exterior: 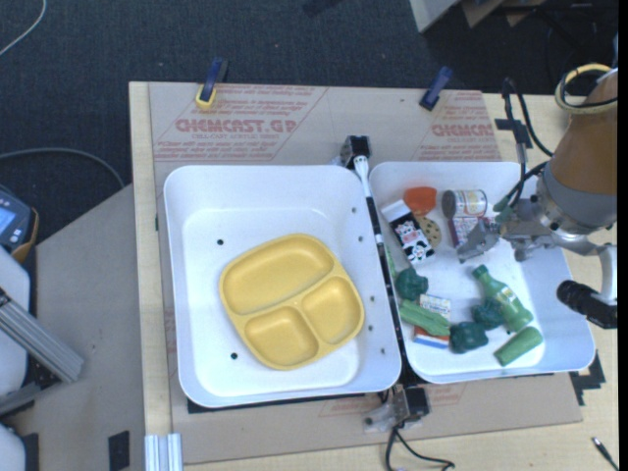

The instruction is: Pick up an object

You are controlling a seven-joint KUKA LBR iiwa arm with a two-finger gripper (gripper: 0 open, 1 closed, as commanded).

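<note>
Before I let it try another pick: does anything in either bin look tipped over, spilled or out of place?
Nothing looks spilled or broken. The yellow divided tray lies flat but askew in the left bin. In the right bin, the can and green bottle lie on their sides amid loose clutter. The hand sits near the can.

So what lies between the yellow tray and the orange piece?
In the camera view: the bins' adjoining rims, between the yellow tray and the orange piece.
</note>
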